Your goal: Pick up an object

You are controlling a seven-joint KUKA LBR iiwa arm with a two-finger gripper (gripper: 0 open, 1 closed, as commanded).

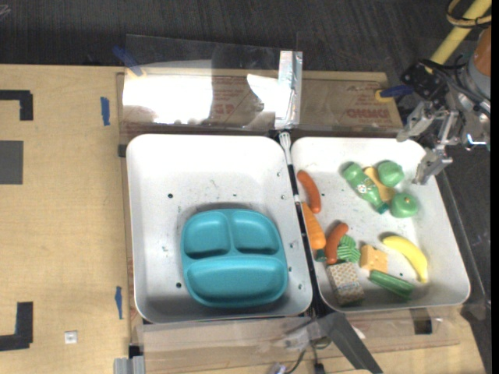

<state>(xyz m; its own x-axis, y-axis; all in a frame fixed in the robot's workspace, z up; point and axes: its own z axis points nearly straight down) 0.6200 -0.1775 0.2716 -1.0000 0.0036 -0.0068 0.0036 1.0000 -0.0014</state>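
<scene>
The gripper (433, 159) hung at the two o'clock corner of the right bin (456, 244), over its rim; whether it was parted or closed could not be told, and nothing showed in its grasp. The arm (468, 92) came in from the upper right edge.

In the right bin, a cluster of green toy vegetables (380, 185) lay at about one o'clock, just beside the gripper. A yellow banana (407, 253) lay toward four o'clock, with a green pod-like piece (390, 283) below it at five. An orange carrot (313, 228) and a red sausage (309, 190) lay along the nine o'clock wall, and a red pepper-like piece (336, 241) sat near the centre. A speckled block (346, 280) rested at seven o'clock.

In the left bin (148, 209), a teal divided tray (232, 257) sat toward six o'clock.
</scene>
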